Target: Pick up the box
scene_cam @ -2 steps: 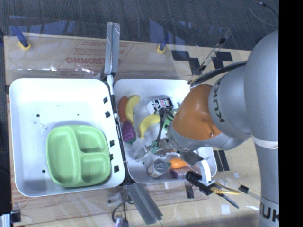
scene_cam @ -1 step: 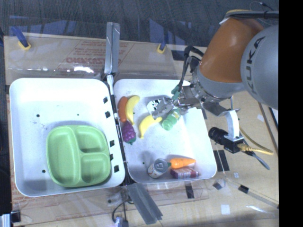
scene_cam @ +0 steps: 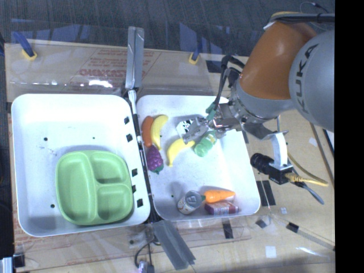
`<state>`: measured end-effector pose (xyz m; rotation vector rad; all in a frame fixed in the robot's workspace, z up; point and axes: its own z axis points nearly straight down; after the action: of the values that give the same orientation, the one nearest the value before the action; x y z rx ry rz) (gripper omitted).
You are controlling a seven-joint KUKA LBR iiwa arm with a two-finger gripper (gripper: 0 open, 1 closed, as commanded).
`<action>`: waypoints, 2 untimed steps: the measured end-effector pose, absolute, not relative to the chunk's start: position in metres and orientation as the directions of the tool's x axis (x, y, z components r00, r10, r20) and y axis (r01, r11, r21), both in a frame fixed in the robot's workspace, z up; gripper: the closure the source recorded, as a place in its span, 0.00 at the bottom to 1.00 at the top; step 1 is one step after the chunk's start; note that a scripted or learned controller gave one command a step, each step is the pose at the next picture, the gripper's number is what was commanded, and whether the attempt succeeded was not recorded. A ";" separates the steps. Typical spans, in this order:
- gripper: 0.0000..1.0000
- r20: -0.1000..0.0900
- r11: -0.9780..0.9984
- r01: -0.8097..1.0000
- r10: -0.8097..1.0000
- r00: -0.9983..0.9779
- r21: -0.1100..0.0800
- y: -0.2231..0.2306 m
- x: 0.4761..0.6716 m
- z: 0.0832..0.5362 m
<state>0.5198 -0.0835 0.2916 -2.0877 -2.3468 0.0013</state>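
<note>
Overhead, wooden bench [scene_cam: 68, 67] under two white bins [scene_cam: 34, 112], dark floor [scene_cam: 170, 4] behind; fingers' [scene_cam: 200, 131] spread unclear.

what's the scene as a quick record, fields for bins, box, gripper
left bin: holds green divided plate
right bin: two bananas, carrots, purple grapes, green bottle, can, box
box: near front wall, beside carrot
gripper: over bin's middle, by green bottle, away from box
fingers: cannot tell
</note>
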 end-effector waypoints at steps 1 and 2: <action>0.00 0.000 0.132 0.991 0.991 -0.132 -0.002 -0.072 0.515 0.281; 0.00 0.000 0.177 0.984 0.984 -0.177 -0.005 -0.015 0.493 0.190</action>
<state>0.4925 -0.0149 0.1901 -2.0135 -2.4068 0.0060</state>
